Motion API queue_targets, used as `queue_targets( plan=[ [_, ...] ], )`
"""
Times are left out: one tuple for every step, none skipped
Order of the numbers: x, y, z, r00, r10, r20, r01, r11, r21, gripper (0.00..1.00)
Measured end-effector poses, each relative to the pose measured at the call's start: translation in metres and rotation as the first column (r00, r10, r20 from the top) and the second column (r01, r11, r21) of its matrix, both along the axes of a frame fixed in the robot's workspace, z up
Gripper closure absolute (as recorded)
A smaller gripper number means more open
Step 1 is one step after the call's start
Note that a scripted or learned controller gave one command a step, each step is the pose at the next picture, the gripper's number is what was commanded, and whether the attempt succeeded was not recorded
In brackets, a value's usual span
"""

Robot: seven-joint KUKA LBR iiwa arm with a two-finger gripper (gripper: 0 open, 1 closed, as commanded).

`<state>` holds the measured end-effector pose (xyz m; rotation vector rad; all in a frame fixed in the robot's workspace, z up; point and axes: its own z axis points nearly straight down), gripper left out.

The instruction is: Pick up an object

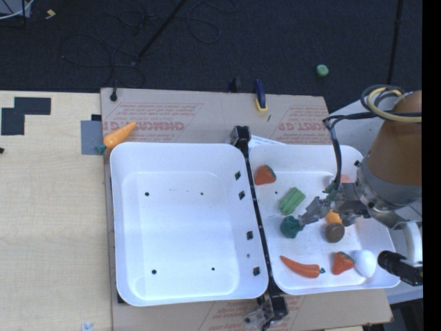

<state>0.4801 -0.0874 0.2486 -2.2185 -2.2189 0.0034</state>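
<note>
Nearest me in the right bin (303, 158) lie a red pepper (300, 266) and a white egg (364, 262); farther in, my end effector (325, 211) hangs just above a dark green piece (290, 226) — grip state, I cannot tell.

Two smooth, glossy white plastic bins (179, 158) on matt brown cardboard (207, 112), beside pale wood-look bench (48, 212).

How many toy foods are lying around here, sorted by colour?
Orange or red: 5, namely carrot outside the bins, red-orange piece, small orange piece, chilli, strawberry-like piece
Green: 2, light green piece, dark green piece
Brown: 1
White: 1, egg
Total: 9
</note>
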Motion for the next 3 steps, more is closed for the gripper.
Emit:
queue_targets(
  plan=[
    [0.022,-0.002,-0.168,1.000,-0.001,0.000,0.001,1.000,-0.001,0.00],
    [0.069,-0.011,-0.161,1.000,0.001,0.005,-0.001,1.000,-0.002,0.00],
    [0.143,-0.003,-0.160,1.000,0.003,0.008,-0.003,1.000,-0.001,0.00]
  ],
)
